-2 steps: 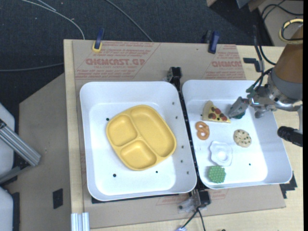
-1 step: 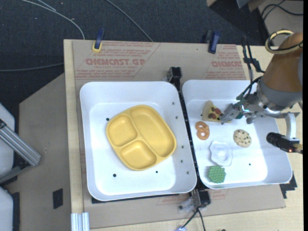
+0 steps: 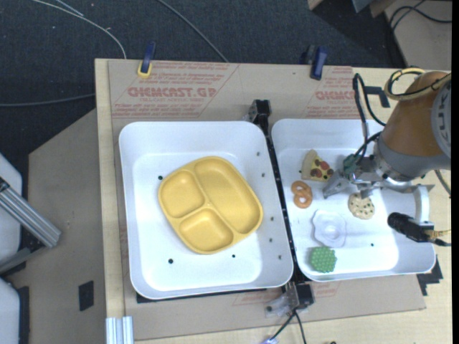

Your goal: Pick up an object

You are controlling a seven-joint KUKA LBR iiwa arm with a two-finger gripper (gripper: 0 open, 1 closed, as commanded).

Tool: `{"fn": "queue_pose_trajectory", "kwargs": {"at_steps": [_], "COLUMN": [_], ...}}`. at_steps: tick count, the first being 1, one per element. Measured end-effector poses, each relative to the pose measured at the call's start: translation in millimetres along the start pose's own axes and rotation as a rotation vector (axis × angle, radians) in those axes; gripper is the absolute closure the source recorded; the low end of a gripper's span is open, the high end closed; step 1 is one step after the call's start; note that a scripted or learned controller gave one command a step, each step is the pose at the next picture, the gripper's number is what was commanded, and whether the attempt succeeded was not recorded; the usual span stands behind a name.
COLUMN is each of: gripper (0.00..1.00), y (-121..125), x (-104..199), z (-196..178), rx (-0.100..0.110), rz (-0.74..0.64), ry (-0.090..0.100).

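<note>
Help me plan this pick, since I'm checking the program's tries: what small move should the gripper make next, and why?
Probably a short drop toward the cookie. The gripper hangs in the right bin between the pizza slice and the cookie, with nothing seen between its fingers. The cookie lies closest, apart from the pretzel.

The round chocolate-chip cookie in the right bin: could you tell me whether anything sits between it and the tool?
Nothing visible does. The tool hangs just left of the round chocolate-chip cookie, above the bare white floor of the right bin. The pizza slice toy, the pretzel-shaped ring and the clear plastic cup all lie farther left, off that path.
</note>
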State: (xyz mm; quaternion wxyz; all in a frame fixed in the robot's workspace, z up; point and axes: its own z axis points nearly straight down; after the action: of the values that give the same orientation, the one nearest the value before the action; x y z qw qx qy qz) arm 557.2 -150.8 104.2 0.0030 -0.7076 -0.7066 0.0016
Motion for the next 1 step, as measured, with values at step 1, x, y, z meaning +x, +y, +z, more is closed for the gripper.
{"fn": "queue_pose_trajectory", "kwargs": {"at_steps": [1], "gripper": [0.0], "y": [1.4], "x": [-0.1], "z": [17.7], "rx": [-0.007], "rz": [-0.002], "ry": [-0.002]}}
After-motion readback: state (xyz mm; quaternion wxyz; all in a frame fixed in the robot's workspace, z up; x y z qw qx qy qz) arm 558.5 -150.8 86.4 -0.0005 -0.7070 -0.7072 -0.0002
